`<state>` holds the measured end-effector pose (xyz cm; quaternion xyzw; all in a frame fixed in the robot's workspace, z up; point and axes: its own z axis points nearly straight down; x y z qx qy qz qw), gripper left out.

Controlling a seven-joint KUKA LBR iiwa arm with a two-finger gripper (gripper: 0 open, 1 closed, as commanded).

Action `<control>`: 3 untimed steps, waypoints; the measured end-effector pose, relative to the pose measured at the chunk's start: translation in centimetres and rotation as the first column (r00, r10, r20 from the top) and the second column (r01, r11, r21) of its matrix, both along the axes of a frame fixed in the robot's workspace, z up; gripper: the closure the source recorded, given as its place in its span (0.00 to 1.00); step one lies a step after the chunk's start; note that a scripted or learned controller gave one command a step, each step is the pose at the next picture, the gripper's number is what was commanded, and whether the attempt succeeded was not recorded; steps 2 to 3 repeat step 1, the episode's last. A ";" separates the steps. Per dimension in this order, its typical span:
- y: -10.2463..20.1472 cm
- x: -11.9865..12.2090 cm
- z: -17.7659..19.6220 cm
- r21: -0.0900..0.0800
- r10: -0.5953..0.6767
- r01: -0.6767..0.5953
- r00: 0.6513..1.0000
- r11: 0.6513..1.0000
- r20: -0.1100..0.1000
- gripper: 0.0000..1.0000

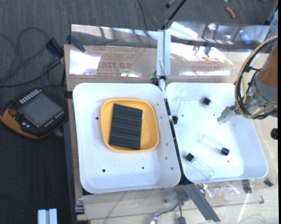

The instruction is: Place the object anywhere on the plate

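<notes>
A dark ribbed rectangular block (126, 126) lies flat on the yellow plate (151, 136) in the middle of the left bin (89, 162), well within the plate's rim. My gripper (223, 115) hangs over the right bin (252, 162) near its right side, far from the plate. The grey arm and its cable loops (259, 90) come in from the right edge. Nothing can be seen in the gripper.
Several clear vials with black caps lie in the right bin: one (214, 145) in the middle, one (198, 164) near the front, one (177, 107) along the left wall. A small black cap (206, 101) sits farther back. A pendant (34, 113) lies on the floor to the left.
</notes>
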<state>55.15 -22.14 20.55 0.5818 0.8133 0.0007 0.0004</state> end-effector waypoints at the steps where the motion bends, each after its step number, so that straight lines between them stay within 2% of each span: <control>1: 0.0 0.0 0.0 0.000 0.000 0.000 1.000 1.000 0.000 0.00; 3: 0.0 0.0 0.0 0.000 0.000 0.000 1.000 1.000 0.000 0.00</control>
